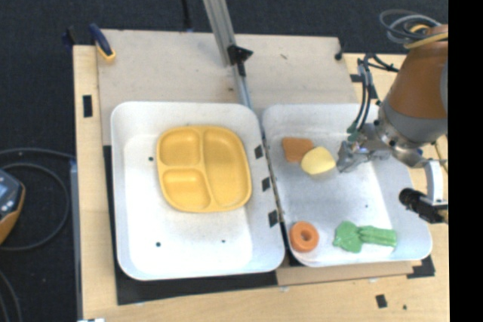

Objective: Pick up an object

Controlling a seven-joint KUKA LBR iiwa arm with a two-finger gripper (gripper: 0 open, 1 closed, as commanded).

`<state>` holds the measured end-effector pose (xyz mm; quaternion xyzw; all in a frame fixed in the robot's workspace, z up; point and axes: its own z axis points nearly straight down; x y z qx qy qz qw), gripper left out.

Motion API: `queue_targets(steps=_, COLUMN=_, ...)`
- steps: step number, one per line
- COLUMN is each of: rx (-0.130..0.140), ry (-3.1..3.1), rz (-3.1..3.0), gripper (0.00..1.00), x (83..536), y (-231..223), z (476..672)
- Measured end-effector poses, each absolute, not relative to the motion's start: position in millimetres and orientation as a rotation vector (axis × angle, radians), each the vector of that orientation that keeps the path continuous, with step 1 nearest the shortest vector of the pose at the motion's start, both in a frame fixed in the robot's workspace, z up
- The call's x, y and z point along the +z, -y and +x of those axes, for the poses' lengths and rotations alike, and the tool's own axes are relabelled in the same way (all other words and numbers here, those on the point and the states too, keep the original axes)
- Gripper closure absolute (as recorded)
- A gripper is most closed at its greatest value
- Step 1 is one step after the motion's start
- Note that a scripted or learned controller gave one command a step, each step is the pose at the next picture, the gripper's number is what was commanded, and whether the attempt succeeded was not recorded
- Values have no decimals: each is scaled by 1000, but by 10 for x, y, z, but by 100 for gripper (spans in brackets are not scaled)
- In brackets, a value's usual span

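Camera view shows you first the wooden bench [181, 64], and on it the two shallow white plastic bins side by side. The left bin [136, 237] carries a yellow plastic plate with three compartments [204, 167] near its centre. The right bin [392, 185] holds the small objects. The grey arm with the orange band [423, 87] comes in at about 3 o'clock of the picture and reaches down into the right bin.

Going down in size: a green soft toy with a leafy shape [364, 236] lies at about 5 o'clock of the right bin, an orange-brown block [296, 148] at about 10 o'clock, a pale yellow rounded object like a lemon [318, 161] touching the block on its 4 o'clock side, and a small orange ring [305, 236] at about 7 o'clock, close to the bin wall.

The gripper [352, 155] is low, just beside the yellow object at its 3 o'clock side. You cannot tell from this slant whether it is apart or together, and nothing is seen held in it.

I judge the yellow object is the target. For a good try, you should centre the gripper over its middle, not over its edge, because a round body slips sideways easily. Go down straight, and mind that the block beside it can stop one finger.
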<state>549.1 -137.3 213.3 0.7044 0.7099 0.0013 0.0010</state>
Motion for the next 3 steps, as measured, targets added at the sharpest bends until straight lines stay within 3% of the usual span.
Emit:
queue_targets(steps=2, rx=5, ry=-2231, rz=2211, gripper=100, x=2121, y=239, z=5835)
queue_targets(steps=3, rx=4, ry=-2230, rz=2212, gripper=100, x=2205, y=-353, z=5904)
